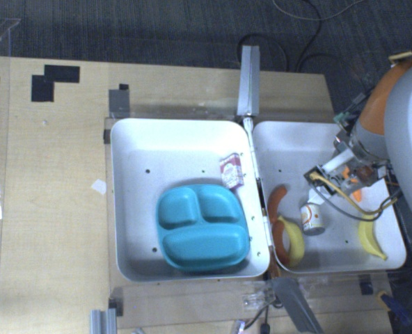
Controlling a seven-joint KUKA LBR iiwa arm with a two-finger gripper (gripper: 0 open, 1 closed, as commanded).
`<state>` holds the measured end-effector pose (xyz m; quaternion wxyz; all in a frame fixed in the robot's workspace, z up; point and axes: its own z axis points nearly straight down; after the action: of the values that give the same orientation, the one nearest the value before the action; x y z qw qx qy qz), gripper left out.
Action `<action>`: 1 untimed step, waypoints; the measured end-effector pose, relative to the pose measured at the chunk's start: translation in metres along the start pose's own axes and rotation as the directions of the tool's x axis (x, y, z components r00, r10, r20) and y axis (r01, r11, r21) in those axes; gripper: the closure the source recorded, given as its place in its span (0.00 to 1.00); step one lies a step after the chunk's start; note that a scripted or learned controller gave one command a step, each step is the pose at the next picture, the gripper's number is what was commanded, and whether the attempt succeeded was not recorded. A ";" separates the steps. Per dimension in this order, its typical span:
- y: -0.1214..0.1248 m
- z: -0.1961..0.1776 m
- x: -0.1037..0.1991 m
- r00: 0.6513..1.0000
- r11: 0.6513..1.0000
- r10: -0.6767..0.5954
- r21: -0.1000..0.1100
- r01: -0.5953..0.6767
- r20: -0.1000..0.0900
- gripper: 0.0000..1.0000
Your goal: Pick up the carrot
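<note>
Carrot: a small orange carrot (358, 195) is glimpsed in the right white plastic bin (289, 141), towards its right side, mostly hidden under the wrist.
Gripper: the two-finger gripper (345, 179) on the grey arm is seen low over that same spot; whether it is spread or closed, and whether anything is clamped, cannot be told.
Axis: too little of the carrot is exposed for its long axis or the way its tip points to be judged.
Neighbours: a small white printed cup (312, 217) lies just left of the gripper; a yellow banana (371, 239) lies near, by the right wall; a brown sausage-shaped piece (278, 218) and a second yellow banana (293, 239) lie by the left wall.
Left bin: a blue three-compartment plastic plate (202, 227) and a small red-and-white packet (231, 170) are held in the left white plastic bin (140, 158).
Risk 1: with the axis unknown, the carrot could be pinched along its length and squirted out.
Risk 2: the cup or the nearer banana could be knocked or caught instead, being so close.
Risk 3: the loose cables at the wrist could be snagged.
</note>
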<state>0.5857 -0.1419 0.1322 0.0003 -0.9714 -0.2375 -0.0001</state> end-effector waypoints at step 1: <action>0.052 0.037 -0.026 0.993 0.993 0.120 0.001 -0.120 -0.015 1.00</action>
<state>0.5872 -0.2003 0.0949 0.0021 -0.9839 -0.1785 -0.0073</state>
